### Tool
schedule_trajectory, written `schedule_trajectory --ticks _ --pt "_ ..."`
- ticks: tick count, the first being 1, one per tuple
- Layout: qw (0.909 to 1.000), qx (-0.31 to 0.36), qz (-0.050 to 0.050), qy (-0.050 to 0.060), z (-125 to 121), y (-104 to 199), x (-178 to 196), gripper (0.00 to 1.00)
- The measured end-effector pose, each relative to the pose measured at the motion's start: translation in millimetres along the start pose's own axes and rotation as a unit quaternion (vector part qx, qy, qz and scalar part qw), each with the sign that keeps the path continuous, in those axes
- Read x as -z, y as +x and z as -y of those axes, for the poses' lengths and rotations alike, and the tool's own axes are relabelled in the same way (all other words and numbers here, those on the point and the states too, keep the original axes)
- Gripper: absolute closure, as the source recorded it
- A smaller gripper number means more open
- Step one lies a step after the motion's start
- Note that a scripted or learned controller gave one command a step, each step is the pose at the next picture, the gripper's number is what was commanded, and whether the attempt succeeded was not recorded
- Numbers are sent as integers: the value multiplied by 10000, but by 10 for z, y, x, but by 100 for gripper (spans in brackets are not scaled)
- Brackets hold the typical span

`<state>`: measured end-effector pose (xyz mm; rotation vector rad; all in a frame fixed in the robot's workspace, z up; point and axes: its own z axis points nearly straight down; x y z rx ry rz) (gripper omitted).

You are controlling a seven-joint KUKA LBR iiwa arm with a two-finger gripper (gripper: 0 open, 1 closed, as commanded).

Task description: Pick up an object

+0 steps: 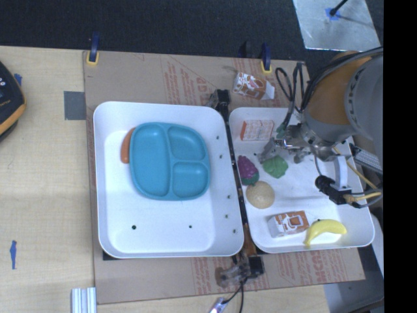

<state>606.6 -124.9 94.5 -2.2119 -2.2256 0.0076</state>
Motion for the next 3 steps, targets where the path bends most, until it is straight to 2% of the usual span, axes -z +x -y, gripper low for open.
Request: schedule_trajectory --ticks 1,2,3 --pt "10000 9 4 -3 -6 -12 113 100" --pt "10000 11 5 -1 -6 -12 112 0" --pt "10000 15 6 2 -6 -23 215 100"
